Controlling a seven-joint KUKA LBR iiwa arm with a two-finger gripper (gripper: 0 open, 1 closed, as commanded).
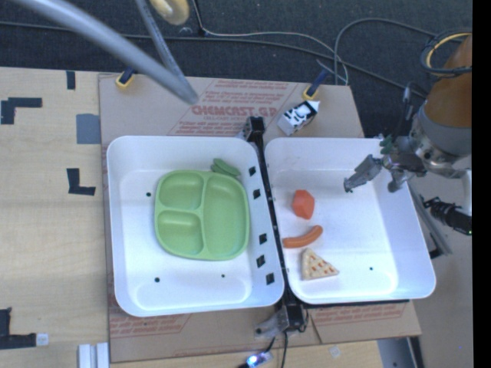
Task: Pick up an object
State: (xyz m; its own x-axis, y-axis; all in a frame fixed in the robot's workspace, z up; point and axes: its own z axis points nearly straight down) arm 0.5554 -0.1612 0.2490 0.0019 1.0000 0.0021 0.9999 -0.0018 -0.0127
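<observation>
Presently the gripper (pixel 376 172) hovers spread and empty over the right bin (pixel 399 271), where the small red block (pixel 304 203) looks light, firm, best pinched across its sides.

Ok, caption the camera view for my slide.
Gripper poised above the right bin holding a red tomato, hot dog and waffle wedge; green tray left.

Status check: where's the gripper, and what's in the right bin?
Gripper over right bin's far right side, holding nothing. Red piece, sausage, wedge lie near the divider. Path clear.
</observation>
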